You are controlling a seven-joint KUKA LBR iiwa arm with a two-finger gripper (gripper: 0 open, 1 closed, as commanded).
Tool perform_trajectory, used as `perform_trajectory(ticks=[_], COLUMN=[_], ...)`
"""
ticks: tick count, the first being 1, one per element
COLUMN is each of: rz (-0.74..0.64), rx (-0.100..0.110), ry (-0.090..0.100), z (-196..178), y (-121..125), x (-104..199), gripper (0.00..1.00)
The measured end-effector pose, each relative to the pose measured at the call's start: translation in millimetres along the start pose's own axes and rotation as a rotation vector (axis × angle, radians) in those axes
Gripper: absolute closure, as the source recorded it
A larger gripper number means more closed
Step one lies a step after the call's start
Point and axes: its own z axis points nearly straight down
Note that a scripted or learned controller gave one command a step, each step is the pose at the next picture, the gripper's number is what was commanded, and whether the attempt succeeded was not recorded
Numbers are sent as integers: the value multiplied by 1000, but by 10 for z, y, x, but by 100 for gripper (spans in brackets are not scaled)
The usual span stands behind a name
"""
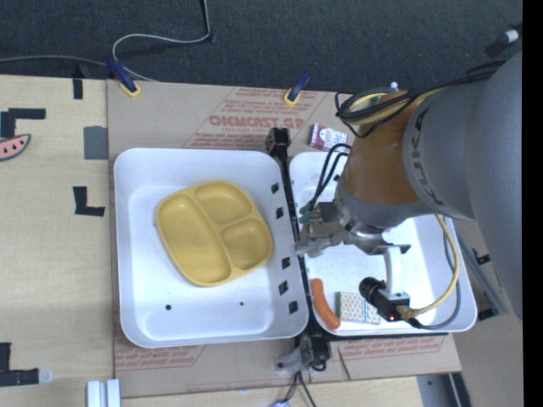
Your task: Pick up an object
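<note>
One fixed camera hangs above the bench (51, 227) and looks down at a slant, near enough that the two white bins take up most of the middle of the picture. The left bin (136, 227) lies in full view, all four rims visible. Beside it, the right bin (458, 312) is largely covered by the grey arm (475, 142), which enters from the right edge. Beyond the left bin's far rim, dark floor (339, 15) crosses the top.

Bright even overhead light, slightly soft.
</note>
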Motion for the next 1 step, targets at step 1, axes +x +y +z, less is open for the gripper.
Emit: perform_trajectory(ticks=[1], rz=[0], rx=[0], ry=[0], z=[1], y=[0], x=[1], gripper=[0])
